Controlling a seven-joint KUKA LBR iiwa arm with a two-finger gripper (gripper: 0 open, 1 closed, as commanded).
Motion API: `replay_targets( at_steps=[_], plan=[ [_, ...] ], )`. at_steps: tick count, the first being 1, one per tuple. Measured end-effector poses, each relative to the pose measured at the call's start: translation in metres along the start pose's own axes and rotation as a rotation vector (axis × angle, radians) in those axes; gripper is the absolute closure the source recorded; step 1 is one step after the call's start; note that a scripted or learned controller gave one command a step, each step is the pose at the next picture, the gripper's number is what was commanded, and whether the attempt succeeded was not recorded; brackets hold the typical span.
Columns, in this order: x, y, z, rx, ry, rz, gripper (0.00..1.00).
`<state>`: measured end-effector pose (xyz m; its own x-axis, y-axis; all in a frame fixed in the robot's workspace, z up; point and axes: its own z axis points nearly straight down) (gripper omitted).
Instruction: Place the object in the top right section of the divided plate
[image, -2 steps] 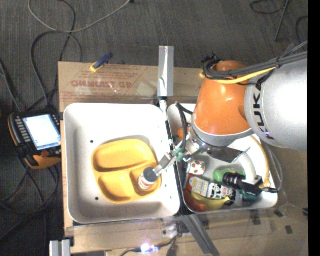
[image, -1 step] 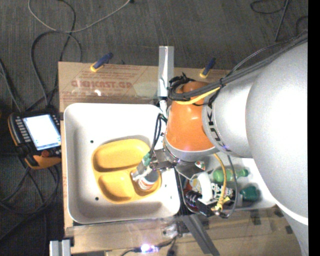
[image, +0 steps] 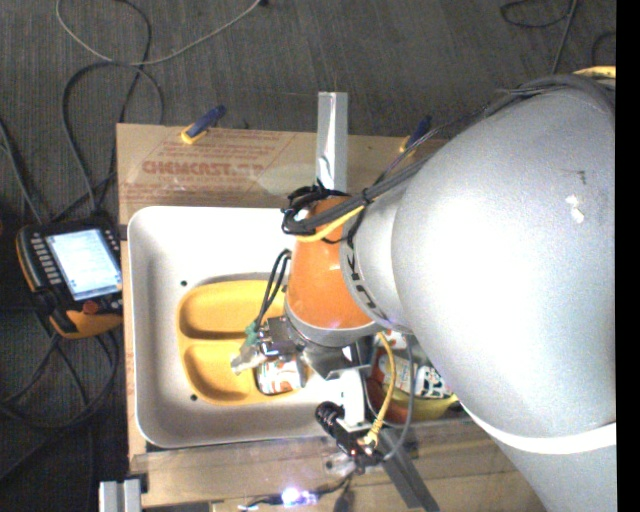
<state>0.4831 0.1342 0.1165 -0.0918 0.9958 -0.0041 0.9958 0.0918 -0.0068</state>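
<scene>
Hovering over the yellow plate in the left bin, my pincer sits low at the plate's right edge; I cannot tell its state. A can lies just under it, touching the plate's rim. I judge this the placing step: next comes shifting toward the top right section. Around the desk, dark carpet, cables and a pendant.
</scene>
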Motion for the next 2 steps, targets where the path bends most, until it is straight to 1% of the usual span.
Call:
replay_targets(
  at_steps=[1, 2],
  plan=[
    [0.031, 0.014, 0.020, -0.032, -0.002, 0.241, 0.00],
    [0.044, 0.122, 0.023, 0.088, -0.015, 0.788, 0.00]
  ],
)
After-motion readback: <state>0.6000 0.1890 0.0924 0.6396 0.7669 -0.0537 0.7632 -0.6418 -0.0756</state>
